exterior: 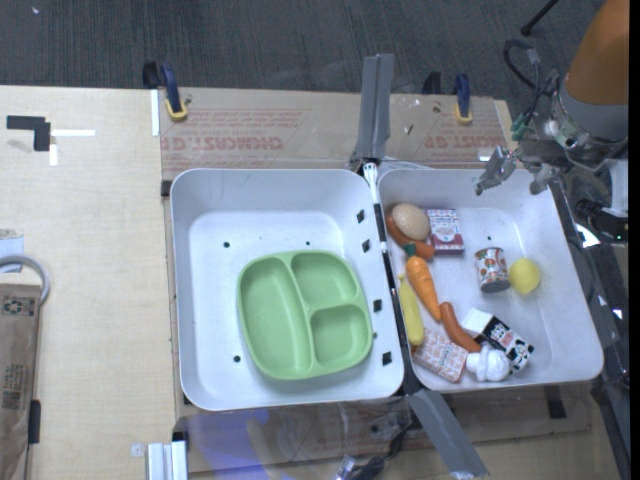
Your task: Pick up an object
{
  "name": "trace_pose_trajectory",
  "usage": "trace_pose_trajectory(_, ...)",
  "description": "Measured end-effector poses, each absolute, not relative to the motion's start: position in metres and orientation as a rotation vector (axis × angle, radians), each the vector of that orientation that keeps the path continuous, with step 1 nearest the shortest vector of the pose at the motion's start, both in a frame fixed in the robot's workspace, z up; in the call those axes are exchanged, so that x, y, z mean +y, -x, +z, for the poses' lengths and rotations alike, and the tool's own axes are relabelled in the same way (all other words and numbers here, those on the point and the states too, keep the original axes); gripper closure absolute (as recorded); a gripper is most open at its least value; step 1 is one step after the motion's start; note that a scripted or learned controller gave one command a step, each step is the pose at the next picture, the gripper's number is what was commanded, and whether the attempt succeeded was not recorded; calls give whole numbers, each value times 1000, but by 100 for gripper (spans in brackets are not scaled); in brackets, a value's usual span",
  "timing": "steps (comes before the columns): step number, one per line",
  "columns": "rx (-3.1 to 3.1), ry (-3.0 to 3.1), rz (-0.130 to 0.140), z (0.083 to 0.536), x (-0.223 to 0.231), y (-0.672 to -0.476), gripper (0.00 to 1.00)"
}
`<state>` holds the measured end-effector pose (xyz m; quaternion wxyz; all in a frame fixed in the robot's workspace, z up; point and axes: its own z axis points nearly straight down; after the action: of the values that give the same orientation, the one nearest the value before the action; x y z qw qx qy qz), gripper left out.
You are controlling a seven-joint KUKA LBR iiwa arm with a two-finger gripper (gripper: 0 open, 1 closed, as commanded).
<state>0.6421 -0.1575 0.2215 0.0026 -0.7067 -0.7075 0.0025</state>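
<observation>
Our gripper (pixel 515 173) hangs over the far right rim of the right bin (pixel 560 363); we cannot tell how it is set. Below us lie a tapered orange carrot (pixel 424 282), a smooth yellow lemon (pixel 525 276), a small printed can (pixel 491 269) and a rounded bun (pixel 409 221). A green three-part plastic plate (pixel 303 313) sits in the left bin (pixel 200 268).

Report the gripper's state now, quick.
Gripper: cannot be told. It hangs above the right bin's far right corner, with nothing visible between its fingers.
</observation>
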Motion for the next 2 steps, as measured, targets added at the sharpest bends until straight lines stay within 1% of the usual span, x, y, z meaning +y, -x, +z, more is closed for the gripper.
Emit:
trace_pose_trajectory(1,-2235,2201,7,103,-122,-648,0)
trace_pose_trajectory(2,-2269,2164,8,88,-108,-616,0)
